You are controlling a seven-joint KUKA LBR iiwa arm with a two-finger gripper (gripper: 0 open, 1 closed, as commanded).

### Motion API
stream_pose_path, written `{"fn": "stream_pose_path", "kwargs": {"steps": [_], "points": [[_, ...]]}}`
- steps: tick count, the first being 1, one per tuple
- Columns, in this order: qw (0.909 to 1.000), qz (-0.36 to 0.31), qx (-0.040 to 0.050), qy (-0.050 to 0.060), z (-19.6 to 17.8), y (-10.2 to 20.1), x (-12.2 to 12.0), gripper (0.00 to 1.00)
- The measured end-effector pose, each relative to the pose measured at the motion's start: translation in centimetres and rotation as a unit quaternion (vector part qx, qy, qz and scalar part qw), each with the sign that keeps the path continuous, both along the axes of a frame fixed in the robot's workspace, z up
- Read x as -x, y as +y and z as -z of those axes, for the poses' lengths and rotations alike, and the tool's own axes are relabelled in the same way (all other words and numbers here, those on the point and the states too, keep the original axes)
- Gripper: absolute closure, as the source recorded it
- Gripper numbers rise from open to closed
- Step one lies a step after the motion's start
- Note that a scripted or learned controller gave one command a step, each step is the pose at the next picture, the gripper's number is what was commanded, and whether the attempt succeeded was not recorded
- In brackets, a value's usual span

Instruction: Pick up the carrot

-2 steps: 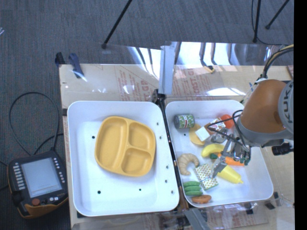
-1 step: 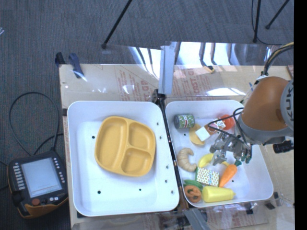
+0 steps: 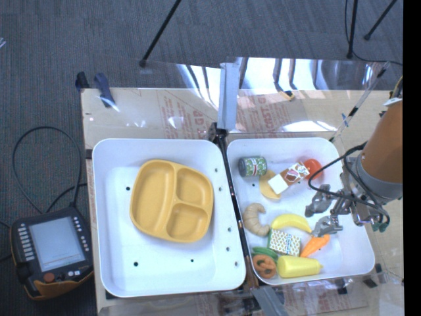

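The carrot (image 3: 314, 245) is small and orange. It lies slantwise near the front right of the right bin (image 3: 352, 259), between a patterned box (image 3: 284, 243) and the bin's wall. My gripper (image 3: 321, 217) hangs low over that bin, just behind the carrot. Its fingers are spread, with nothing between them. The nearer fingertip (image 3: 327, 228) sits right by the carrot's upper end, and I cannot tell whether they touch.
The right bin also holds a banana (image 3: 291, 223), a croissant (image 3: 256, 218), a green can (image 3: 252, 166), a ketchup bottle (image 3: 294, 174), a tomato (image 3: 314, 168), a pretzel (image 3: 264, 265) and a yellow vegetable (image 3: 298, 266). A yellow divided plate (image 3: 172, 201) lies in the left bin (image 3: 112, 242).
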State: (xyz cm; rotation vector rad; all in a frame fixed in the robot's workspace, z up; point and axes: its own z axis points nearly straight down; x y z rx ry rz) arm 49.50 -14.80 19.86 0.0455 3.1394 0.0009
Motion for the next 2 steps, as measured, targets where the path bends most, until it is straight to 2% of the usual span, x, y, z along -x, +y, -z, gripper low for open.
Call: {"fn": "stream_pose_path", "kwargs": {"steps": [1,2], "points": [[0.8992,-0.437,-0.0007,-0.001,-1.59,-4.25,-3.46,1.0],[0.8995,-0.437,-0.0008,-0.001,-1.58,-4.28,-3.44,0.0]]}}
